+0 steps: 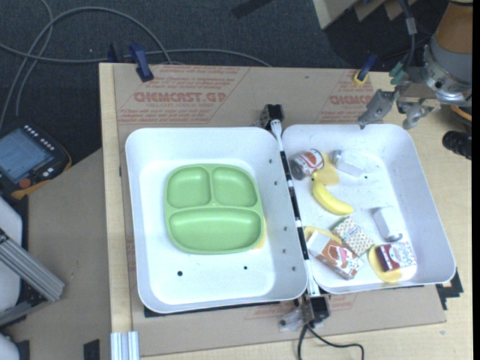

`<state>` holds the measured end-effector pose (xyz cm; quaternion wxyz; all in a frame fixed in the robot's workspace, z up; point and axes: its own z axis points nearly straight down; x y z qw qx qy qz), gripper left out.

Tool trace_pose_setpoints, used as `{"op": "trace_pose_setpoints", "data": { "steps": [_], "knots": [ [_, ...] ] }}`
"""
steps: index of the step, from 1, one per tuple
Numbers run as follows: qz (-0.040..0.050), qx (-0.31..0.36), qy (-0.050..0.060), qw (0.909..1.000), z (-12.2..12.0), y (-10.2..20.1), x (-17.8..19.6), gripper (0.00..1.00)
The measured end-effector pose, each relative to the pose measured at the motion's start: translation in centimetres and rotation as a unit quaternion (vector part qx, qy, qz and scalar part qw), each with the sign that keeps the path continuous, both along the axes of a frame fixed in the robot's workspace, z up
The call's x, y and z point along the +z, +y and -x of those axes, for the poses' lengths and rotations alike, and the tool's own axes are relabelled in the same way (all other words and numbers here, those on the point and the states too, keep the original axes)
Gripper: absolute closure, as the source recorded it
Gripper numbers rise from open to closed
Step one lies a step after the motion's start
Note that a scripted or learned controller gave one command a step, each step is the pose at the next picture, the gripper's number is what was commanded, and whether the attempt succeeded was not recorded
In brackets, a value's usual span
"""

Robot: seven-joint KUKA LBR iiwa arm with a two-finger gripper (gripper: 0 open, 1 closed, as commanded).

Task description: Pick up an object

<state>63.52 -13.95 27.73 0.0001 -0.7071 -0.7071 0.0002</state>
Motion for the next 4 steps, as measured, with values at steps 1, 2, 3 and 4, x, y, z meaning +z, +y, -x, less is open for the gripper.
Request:
{"op": "trace_pose_setpoints", "data": {
  "steps": [1,2,3,4],
  "knots": [
    [-0.0005,0.0,0.001,1.0,0.0,6.1,-9.3,0.0],
    [-0.0002,-0.001,0.0,1.0,1.7,4.7,-19.3,0.0],
    [-0.0001,-0.001,-0.001,1.0,1.6,4.7,-18.2,1.0],
    [-0.0002,0.0,-0.001,1.0,6.2,6.6,-9.2,1.0]
  ]
}}
